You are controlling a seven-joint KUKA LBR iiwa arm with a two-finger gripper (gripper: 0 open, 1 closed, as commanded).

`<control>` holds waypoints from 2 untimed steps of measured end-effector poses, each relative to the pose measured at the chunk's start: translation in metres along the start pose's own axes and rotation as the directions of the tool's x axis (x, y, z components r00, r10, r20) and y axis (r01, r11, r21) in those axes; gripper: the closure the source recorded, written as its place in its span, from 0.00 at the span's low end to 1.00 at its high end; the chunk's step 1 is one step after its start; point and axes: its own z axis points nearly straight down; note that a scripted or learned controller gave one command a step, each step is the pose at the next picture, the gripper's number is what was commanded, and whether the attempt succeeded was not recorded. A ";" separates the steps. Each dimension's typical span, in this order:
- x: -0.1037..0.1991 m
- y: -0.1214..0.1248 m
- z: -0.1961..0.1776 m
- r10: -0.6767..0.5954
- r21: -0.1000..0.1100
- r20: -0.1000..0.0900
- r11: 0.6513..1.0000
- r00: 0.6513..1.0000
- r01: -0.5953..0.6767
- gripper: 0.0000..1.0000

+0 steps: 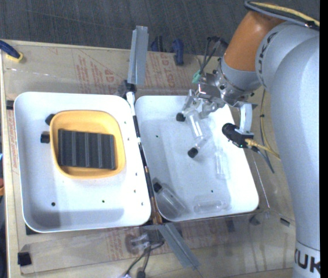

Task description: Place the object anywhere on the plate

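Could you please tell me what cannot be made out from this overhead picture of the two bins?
- Camera view: whether the gripper holds anything; its clear fingers blend into the white right bin.
- Camera view: what the clear object near that bin's front edge is; it is transparent and faint.
- Camera view: the dark ribbed item on the yellow plate is too small to identify.

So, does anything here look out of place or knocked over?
Nothing stands out. The dark ribbed block lies flat on the yellow plate in the left bin; some clear plastic pieces, hard to identify, lie in the right bin.
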 end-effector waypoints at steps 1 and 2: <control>0.081 -0.002 0.036 -0.222 0.004 0.001 0.975 0.975 0.222 1.00; 0.115 -0.003 0.001 -0.295 0.002 0.002 0.955 0.955 0.295 1.00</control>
